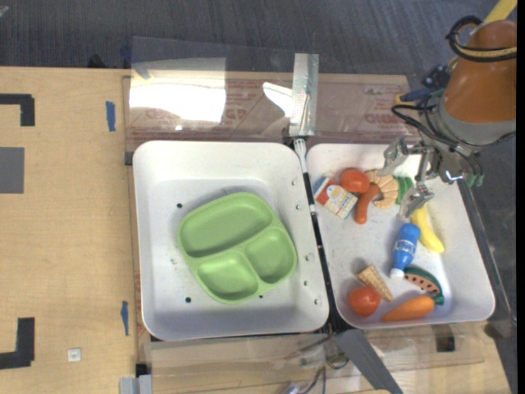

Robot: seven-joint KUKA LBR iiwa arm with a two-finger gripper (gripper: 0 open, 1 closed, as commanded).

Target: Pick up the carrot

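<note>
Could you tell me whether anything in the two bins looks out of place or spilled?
Nothing stands out. The toy foods lie loosely in the right bin, the carrot near its front edge, and the green divided plate sits flat in the left bin.

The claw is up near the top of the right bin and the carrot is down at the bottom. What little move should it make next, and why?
Probably a slide toward the near edge of the right bin. The gripper hangs over the far end, by the banana, while the carrot lies untouched at the near wall, beside the tomato and watermelon slice. It should get above the carrot before it descends.
</note>
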